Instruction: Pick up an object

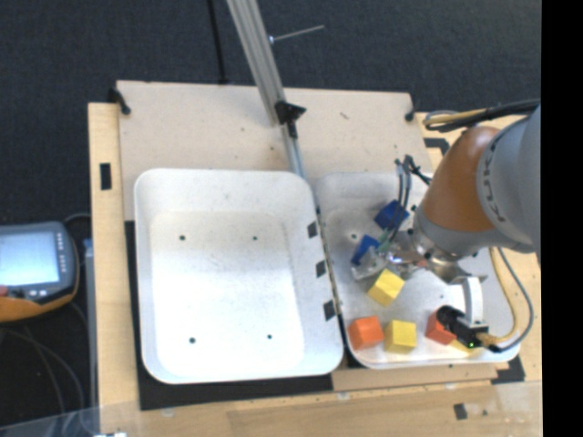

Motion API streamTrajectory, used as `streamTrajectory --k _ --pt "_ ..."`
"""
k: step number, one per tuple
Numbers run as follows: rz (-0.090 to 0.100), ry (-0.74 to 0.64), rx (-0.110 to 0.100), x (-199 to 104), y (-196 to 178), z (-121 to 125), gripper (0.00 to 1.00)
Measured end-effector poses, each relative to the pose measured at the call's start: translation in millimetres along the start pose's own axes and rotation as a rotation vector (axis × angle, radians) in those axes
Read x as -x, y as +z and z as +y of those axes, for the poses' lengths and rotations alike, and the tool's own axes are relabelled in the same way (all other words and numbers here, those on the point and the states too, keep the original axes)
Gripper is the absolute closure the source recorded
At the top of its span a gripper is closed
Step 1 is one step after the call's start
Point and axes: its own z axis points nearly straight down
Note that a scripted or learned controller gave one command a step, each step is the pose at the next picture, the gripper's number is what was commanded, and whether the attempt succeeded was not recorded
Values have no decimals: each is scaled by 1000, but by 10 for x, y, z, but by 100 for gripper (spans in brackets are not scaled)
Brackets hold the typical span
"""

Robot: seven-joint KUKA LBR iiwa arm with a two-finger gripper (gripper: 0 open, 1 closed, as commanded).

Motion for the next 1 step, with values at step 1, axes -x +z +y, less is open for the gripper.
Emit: streamTrajectory --k 1 --pt "-2 4 0 649 238 392 0"
